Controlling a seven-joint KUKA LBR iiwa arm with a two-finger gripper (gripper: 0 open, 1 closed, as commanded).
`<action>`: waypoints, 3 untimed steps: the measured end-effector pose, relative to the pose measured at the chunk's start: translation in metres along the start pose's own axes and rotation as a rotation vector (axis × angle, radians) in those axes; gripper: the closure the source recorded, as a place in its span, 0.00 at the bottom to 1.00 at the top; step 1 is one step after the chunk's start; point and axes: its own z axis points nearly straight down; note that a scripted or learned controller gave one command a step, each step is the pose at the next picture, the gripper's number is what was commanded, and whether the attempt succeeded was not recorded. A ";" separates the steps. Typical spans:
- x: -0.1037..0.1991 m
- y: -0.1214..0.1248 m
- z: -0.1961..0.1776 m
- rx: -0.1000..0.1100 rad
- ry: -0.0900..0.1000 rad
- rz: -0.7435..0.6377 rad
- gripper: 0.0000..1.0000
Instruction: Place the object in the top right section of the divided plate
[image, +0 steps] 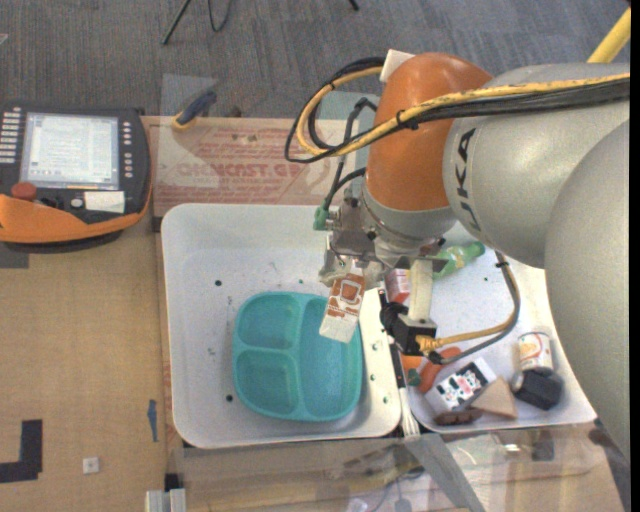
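Packet (342, 308) hangs pinched in the gripper (348, 280) over the plate's (290, 375) top right section, and I judge a slanted drop could tip it onto the bin (200, 240) floor.

— What sits outside the bins?

— A teach pendant (72, 172) with an orange underside and a lit screen, at the far left on the table (80, 350). A brown board with faded red lettering (240, 170) lies behind the left bin (190, 300).

— And in the right bin (560, 400)?

— A green bottle (462, 256) near the back. Toward the front, a small pale cup (534, 350), a black lump (540, 388) just beside it, a brown wedge (496, 402) touching a white card with dark marks (462, 383) (print too small to read), and something orange-red (430, 372) by the dividing wall
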 end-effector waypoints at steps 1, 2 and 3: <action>-0.035 0.001 -0.022 -0.002 0.005 0.324 1.00; 0.023 -0.066 0.058 0.002 0.005 0.437 1.00; 0.023 -0.065 0.049 0.003 0.005 0.438 1.00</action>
